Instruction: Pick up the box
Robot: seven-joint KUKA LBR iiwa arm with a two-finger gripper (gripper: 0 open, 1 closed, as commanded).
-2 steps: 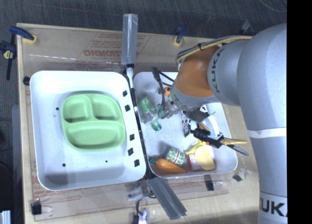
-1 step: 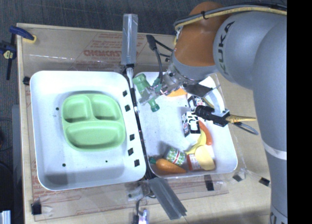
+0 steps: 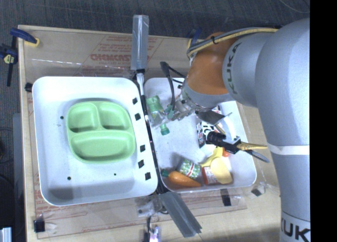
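Pick not done, by the look of it. Near edge of right bin (image 3: 247,179): carrot (image 3: 181,180), small can (image 3: 189,168), yellow bottle (image 3: 221,168) huddled together. Farther in, the box (image 3: 202,132), white with black patches, stands tilted mid-bin, partly under the arm (image 3: 253,67). Gripper (image 3: 169,110) low by a green bottle (image 3: 154,105) at the divider; grip state cannot tell. Left bin (image 3: 47,183) bears a green tray (image 3: 100,130).

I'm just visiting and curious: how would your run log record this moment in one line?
arm: over right bin | gripper: hidden | box: lying in bin | green tray: left bin
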